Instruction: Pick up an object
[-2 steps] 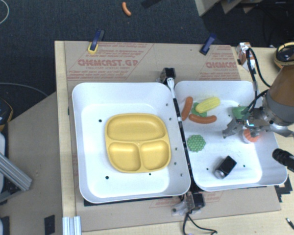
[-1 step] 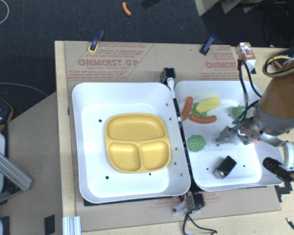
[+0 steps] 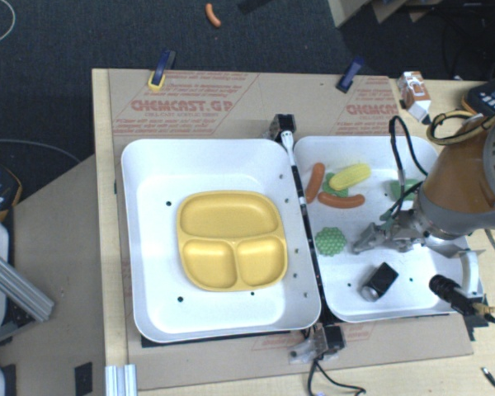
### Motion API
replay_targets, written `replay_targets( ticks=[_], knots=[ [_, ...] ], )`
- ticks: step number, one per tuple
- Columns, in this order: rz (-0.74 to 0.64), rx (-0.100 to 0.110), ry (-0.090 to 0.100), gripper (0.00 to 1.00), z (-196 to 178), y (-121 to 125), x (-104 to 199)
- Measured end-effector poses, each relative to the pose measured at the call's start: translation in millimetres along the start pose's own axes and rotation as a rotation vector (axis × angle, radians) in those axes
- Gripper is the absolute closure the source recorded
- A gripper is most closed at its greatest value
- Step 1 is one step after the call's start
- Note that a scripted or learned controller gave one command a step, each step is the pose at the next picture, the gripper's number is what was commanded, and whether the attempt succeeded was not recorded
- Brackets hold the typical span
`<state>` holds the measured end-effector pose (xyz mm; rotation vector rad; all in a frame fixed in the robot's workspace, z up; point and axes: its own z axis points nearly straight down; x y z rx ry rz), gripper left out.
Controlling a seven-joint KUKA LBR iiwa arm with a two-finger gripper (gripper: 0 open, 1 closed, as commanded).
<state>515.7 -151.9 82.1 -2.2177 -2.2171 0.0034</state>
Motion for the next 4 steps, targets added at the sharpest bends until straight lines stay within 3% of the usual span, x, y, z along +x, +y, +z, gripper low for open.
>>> replay_targets(
  ticks=[1, 3, 4],
  knots=[
    [0.002, -0.007, -0.002, 1.0, -12.9, 1.2, -0.8],
    [-0.002, -0.013, -0.005, 1.0, -119.3, 10.4, 9.0],
    [-0.002, -0.011, -0.005, 1.0, -144.6, 11.6, 8.9]
  ],
)
